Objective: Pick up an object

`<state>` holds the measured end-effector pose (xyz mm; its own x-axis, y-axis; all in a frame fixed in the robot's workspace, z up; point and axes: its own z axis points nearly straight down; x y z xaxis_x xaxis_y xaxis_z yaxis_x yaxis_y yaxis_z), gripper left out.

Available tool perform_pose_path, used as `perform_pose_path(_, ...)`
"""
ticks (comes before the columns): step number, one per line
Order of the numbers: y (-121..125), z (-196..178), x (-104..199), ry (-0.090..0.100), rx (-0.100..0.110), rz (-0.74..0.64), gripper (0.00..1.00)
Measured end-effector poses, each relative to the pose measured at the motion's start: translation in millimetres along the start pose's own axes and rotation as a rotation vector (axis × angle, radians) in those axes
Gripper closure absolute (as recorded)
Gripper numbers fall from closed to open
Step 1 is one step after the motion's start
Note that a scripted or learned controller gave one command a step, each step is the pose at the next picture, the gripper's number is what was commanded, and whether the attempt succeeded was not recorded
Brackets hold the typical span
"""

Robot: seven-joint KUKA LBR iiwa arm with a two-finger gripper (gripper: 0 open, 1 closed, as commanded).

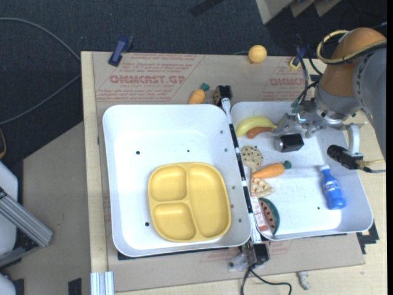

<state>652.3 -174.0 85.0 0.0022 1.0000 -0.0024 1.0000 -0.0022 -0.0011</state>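
Reviewer: Progress on the pick?

Annotator: Nothing lifted, as far as I can see. The gripper (288, 129) is low in the back part of the right bin (362, 217). Open or closed, can't tell from this angle, and nothing is visibly in it. I'd call it the approach stage, with grasp and lift both left to do.

Reviewer: Target?

Annotator: The task names none. The nearest candidate is the banana (254, 125), lying flat just beside the gripper on the side toward the left bin (123, 165), not touching it. That's only my guess.

Reviewer: Further out?

Annotator: A cookie (250, 155) and a carrot (269, 171) lie in front of the banana, near the wall between the bins. Then a wedge toy (261, 188), maybe pizza, just beside a watermelon slice (269, 216) at the front corner. A blue bottle (332, 190) lies on the opposite side, well apart from those.

Reviewer: Anything in the way?

Annotator: Not much. The banana has bare floor around it, though the bin's back wall is close behind and the cookie is near. The left bin holds a yellow divided plate (189, 200). On the table (153, 82) behind the bins are a small orange toy (197, 96) and an orange ball (258, 53), both out of the way.
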Motion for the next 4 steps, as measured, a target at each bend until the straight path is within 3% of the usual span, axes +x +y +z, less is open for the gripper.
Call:
perform_pose_path(1, 1.4, -10.7, 2.3, 0.001, -0.004, -0.003, 1.00)
perform_pose_path(2, 1.3, -10.3, 2.4, 0.001, -0.003, -0.003, 0.00)
perform_pose_path(3, -27.7, 0.7, 27.0, 0.004, 0.001, -0.002, 0.00)
perform_pose_path(4, 4.1, -0.1, 0.3, 0.001, -0.003, -0.003, 0.00)
